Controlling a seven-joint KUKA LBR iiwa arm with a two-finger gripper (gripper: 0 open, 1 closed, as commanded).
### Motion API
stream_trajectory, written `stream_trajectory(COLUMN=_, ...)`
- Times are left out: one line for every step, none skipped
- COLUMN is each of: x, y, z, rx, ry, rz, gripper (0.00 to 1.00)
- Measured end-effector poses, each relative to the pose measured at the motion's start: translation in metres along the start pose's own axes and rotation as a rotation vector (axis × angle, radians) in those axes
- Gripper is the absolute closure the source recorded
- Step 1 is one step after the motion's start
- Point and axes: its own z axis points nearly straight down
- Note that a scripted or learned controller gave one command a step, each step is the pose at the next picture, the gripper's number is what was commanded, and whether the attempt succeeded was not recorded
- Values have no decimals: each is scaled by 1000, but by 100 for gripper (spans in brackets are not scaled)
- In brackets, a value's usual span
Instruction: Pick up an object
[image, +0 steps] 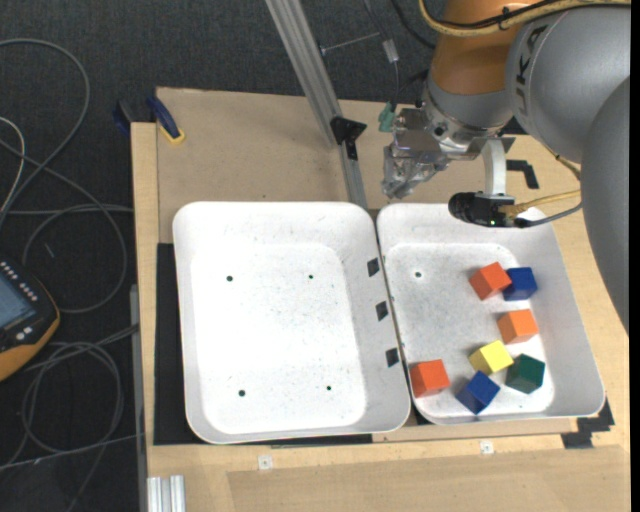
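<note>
White speckled bins (270, 230); orange, blue, yellow, green blocks (490, 280).

Arm (560, 60) cut by top edge; end effector (405, 180) fingers blurred (state unclear)

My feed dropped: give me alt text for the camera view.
The gripper hangs above the back edge of the right bin, which holds seven small blocks: three orange, two blue, one yellow, one green. The left bin sits beside it.

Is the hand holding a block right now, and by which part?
Nothing is held: the hand hangs above the right white bin's far rim, with no block between its fingers.
</note>
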Motion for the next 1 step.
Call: stream_trajectory(x=54, y=-1, z=20, rx=1, ry=-1, rz=1, gripper=100)
